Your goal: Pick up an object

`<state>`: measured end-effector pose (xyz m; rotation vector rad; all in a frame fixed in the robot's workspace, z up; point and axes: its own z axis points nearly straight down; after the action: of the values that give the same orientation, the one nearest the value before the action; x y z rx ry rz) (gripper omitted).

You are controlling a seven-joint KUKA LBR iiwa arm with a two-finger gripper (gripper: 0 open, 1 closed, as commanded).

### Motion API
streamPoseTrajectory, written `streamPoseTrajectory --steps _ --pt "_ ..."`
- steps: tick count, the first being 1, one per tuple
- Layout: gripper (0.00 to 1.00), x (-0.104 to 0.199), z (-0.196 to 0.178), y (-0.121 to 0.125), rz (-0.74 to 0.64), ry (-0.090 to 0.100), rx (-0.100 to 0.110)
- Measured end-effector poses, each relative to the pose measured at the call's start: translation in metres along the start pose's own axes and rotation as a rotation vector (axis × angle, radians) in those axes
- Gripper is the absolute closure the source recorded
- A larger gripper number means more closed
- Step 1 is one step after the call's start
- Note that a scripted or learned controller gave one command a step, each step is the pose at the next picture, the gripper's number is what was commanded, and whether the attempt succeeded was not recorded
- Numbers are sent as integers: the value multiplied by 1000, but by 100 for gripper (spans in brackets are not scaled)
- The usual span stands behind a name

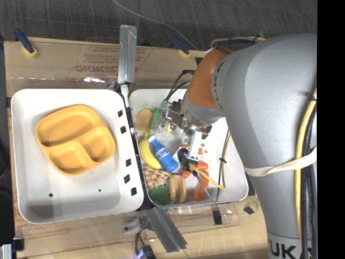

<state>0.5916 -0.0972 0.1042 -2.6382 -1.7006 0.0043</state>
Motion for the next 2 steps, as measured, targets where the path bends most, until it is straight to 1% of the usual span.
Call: streamPoseTrajectory --steps 1,2 --pt "0 31 -145 -4 223 2 -3" --pt "0 112 -363 -36 320 3 -5"
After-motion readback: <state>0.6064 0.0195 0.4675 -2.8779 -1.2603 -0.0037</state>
